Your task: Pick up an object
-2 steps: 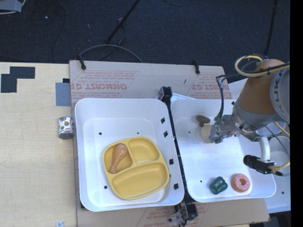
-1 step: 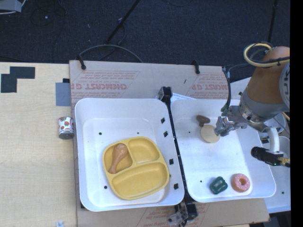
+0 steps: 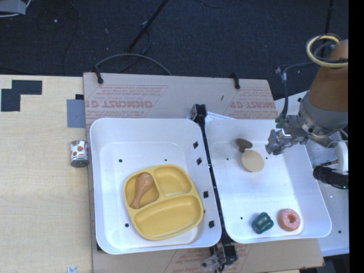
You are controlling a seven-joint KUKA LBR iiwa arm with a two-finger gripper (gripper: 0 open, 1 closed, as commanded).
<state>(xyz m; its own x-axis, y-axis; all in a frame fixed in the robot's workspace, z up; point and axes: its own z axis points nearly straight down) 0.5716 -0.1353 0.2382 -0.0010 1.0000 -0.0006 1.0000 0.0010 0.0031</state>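
Camera view: gripper (image 3: 275, 143) hangs over right bin (image 3: 318, 203), upper right area. Whether it is released or clenched, cannot tell. Nearest target, cream disc (image 3: 252, 161), lies just left and slightly nearer the camera; brown piece (image 3: 244, 144) beside it.

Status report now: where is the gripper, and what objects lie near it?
Gripper over right bin, upper right. Nothing seen between fingers. Beige disc and brown piece nearest, just left. Path clear.
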